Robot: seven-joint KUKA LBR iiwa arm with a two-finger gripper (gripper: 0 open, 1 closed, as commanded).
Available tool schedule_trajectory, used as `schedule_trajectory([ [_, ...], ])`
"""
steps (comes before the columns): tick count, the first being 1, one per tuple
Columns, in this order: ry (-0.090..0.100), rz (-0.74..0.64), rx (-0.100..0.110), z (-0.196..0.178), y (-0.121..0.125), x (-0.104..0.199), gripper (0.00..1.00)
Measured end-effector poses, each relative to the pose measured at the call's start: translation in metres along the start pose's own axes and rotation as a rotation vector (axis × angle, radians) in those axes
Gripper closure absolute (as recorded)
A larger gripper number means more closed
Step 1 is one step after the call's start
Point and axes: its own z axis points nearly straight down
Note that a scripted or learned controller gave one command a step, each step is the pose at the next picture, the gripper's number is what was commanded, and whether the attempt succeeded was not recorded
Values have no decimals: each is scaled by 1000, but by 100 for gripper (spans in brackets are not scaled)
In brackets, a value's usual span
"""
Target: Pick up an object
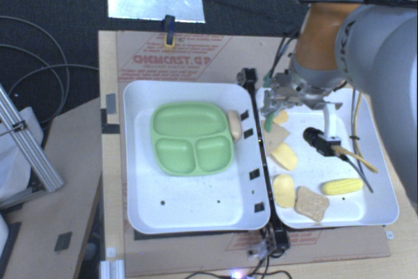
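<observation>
Gripper (273,105) low over far left corner of right bin (375,206), beside divider; whether clenched or released cannot be told. Pickable items lie in right bin's left half: small yellow piece (281,117) just beside gripper, tan piece (277,135) next to it, yellow wedge (285,157), pale yellow lump (283,190), bread slice (311,203) touching lump; corn cob (342,187) toward near right. Left bin (140,206) holds green divided plate (192,138) with beige item (234,124) at its right edge.
</observation>
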Motion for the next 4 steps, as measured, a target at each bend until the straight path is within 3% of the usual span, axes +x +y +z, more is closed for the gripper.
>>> schedule_trajectory([
  [1,-3,9,-12,-107,-7,-49,100],
  [2,0,7,3,-67,-52,-42,100],
  [3,0,2,-1,-51,-54,-9,100],
  [4,0,6,1,-57,-94,-17,100],
])
